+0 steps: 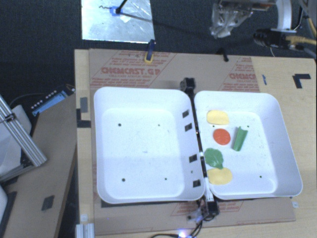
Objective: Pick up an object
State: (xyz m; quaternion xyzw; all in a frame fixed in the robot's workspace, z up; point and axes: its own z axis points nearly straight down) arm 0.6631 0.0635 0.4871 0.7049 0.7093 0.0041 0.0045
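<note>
While the gripper (pixel 224 29) hovers, state unclear, the green stick (pixel 239 138) lies nearly upright, top tilted right.

Silver sheet (pixel 117 13) on dark floor, aluminium rail (pixel 20 135) at bench's left edge.

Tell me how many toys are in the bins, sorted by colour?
Yellow: 2, the upper yellow piece and the lower yellow piece
Green: 2, the green stick and the green leafy piece
Orange-red: 1, the round orange piece
Total: 5, all in the right bin
</note>
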